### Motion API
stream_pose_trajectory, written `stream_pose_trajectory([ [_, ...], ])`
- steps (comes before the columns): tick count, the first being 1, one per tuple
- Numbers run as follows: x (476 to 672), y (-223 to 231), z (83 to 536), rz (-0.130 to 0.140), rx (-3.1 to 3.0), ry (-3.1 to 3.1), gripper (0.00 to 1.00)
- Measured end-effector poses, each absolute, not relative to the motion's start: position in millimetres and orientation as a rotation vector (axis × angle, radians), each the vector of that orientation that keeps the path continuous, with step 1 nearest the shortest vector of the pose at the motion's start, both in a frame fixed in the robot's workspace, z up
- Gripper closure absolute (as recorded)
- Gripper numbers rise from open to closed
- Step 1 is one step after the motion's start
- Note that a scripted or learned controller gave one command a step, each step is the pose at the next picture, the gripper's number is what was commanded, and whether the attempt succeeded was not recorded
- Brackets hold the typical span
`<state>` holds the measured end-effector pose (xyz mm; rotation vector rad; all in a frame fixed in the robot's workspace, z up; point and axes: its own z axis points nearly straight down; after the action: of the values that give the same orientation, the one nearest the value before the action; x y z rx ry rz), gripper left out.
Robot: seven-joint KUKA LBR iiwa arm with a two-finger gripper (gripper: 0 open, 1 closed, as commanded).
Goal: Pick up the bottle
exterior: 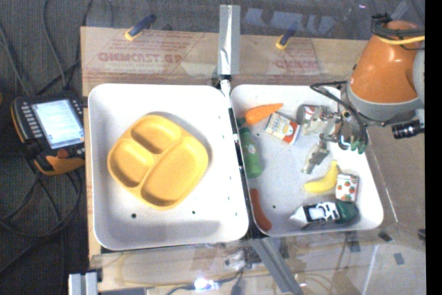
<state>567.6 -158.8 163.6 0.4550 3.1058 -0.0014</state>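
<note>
Camera view: green bottle [251, 155] (lying flat); claw [316, 157] state unclear.

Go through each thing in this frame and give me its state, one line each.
green bottle: lying down by the right bin's left wall, not held.
hand: hanging over the right bin, apart from the bottle.
yellow plate: upright in the left bin.
carrot: lying flat.
banana: lying flat.
tablet: screen lit.

Grey arm [387, 103] with rounded orange band [384, 69], black cables, slim metallic tool [316, 159]
</note>
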Motion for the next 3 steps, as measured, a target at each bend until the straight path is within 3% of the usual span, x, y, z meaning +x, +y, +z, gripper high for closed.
stream_pose_trajectory([
  [1, 557.1, -98, 90, -0.002, 0.337, 3.112, 0.0],
  [2, 559.0, -97, 101, 0.002, 0.338, 3.106, 1.0],
  [3, 559.0, -97, 101, 0.002, 0.338, 3.106, 0.0],
])
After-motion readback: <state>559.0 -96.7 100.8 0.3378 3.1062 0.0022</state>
